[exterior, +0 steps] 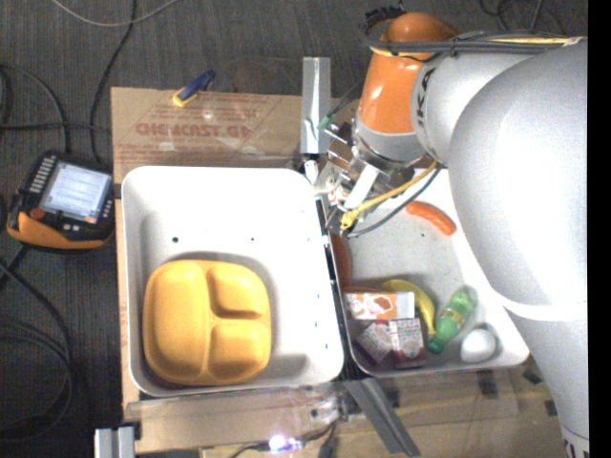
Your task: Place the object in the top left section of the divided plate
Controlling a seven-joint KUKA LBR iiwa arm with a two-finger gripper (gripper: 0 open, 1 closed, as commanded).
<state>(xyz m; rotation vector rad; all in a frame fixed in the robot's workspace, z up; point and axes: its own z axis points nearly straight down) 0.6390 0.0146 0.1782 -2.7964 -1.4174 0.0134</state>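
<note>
Lower left of frame, yellow divided plate [207, 322] is lying in the left white bin [229, 191], all sections bare. Gripper [336, 197] is hanging over the divider between the bins, near frame centre; can't tell how it's set or whether it's holding anything. Right bin [401, 246] is carrying an orange sausage-like item [431, 217], banana [417, 299], green bottle [451, 319], white egg-like ball [477, 343], and printed packets [385, 324], print unreadable. Cardboard [205, 132] at top is showing mirrored, illegible lettering. Pendant [62, 201] is sitting far left.
</note>
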